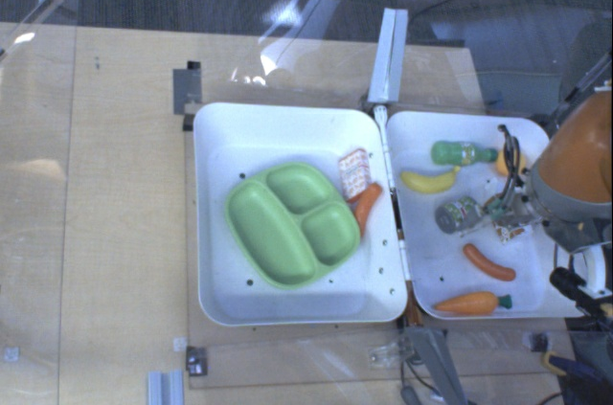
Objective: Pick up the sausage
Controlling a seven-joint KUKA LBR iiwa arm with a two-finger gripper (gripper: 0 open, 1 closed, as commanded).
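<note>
The approach looks under way: the gripper (505, 213) hangs low in the right bin (421, 259), how far its claw is parted being impossible to tell, just above the sausage (489, 263), so it next needs lowering squarely over it.

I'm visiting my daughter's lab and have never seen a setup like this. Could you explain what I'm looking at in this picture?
It is one photo from a fixed camera above a wooden bench, looking down at a slant. Two shallow white bins sit side by side. The left bin holds a green divided plate, a small carrot and a little packet. The right bin holds toy food: a red sausage, a bigger carrot, a banana, a green bottle and a silvery can. The grey and orange shape at the right is the robot arm; its gripper hangs over the right bin, above the sausage, holding nothing I can see.
</note>
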